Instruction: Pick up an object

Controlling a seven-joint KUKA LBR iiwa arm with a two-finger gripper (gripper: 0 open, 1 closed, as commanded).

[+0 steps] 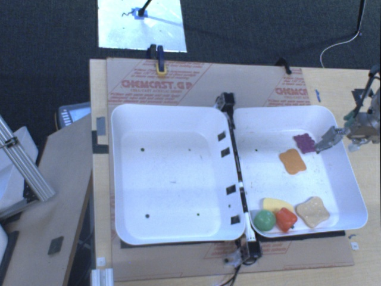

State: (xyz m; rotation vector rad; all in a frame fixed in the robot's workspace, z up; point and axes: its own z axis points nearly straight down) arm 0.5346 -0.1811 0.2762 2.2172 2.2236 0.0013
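Gripper (331,138) blurred beside purple piece (305,142).

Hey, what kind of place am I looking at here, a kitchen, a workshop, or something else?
Most likely a robotics lab bench set up for grasping trials, not a kitchen. Two white bins sit side by side on a board clamped to the bench, the food in the right one looks like toy pieces, such as the green ball, and a gripper reaches in.

A blue-and-yellow clamp (159,60) grips the bench's far edge, below a shiny metal plate (141,16).
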